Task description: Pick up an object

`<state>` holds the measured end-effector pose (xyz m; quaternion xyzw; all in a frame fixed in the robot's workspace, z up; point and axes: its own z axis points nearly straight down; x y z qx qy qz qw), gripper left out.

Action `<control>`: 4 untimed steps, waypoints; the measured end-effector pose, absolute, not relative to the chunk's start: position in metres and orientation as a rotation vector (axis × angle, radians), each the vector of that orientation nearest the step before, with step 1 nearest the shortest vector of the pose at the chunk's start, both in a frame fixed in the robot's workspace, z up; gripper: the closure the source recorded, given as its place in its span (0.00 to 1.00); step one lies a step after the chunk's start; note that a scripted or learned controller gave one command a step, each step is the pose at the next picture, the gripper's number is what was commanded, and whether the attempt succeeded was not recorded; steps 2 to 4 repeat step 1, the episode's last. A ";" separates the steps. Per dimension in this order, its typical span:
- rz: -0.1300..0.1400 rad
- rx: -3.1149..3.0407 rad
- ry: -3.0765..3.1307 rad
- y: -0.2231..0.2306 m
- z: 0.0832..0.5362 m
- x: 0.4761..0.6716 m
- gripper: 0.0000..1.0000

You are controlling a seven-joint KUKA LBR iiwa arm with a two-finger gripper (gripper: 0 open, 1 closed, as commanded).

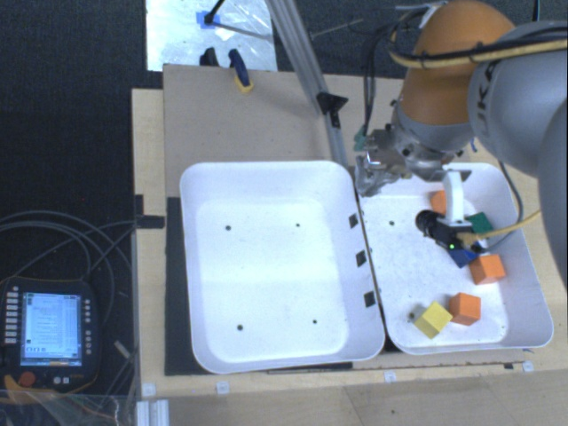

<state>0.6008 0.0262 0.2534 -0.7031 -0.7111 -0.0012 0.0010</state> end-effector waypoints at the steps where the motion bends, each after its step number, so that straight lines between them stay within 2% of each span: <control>1: -0.004 -2.207 -2.234 0.079 0.261 0.587 1.00; 4: -0.004 -2.207 -2.234 0.079 0.261 0.587 1.00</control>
